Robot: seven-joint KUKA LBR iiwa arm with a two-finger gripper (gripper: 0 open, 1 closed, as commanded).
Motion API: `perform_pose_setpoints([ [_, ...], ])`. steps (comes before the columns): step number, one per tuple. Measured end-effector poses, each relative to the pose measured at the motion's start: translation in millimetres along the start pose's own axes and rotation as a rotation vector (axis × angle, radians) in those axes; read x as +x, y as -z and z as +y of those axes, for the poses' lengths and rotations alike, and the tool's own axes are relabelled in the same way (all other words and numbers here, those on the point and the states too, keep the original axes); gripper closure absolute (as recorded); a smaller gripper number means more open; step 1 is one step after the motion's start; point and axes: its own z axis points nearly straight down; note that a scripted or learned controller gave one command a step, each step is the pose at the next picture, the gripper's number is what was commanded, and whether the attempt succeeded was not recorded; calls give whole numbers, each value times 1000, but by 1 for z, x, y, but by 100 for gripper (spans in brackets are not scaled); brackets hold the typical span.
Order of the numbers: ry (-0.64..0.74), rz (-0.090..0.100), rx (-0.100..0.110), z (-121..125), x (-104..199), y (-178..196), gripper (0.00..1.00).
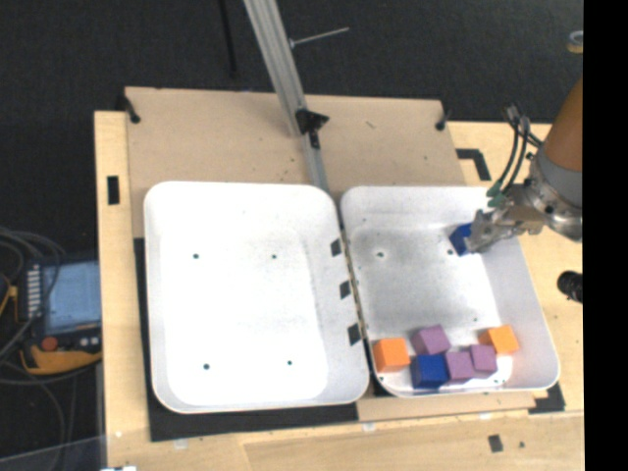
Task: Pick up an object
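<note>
the gripper (481, 234) is hanging low over the right bin (392, 253), reaching in from that bin's far right side, and a small blue block (459, 237) is sitting right at its tip, toward the bin's back wall. the block is lying against the gripper's end, but whether it is actually between the gripper's two sides or only just beside them i cannot tell: the metal is blurring into the white floor there, so how wide the pincer is standing is not readable either.

judging from the task, this blue block is looking like the chosen thing, since it is lying alone on bare floor, well apart from the others, which leaves room to come down around it.

the rest of the blocks are crowding together along the right bin's front edge: an orange block (392, 352) at the front left, a darker blue block (429, 370) beside it, three purple blocks (430, 340) in the middle, and another orange block (503, 339) toward the front right. several are touching, which would be making a clean grasp harder there.

the left bin (245, 292) is lying just beside the right bin, their rims nearly meeting.
</note>
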Motion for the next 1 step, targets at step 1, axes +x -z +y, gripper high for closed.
perform_pose_setpoints([
  [1,-2,-1,1,21,40,-5,100],
])
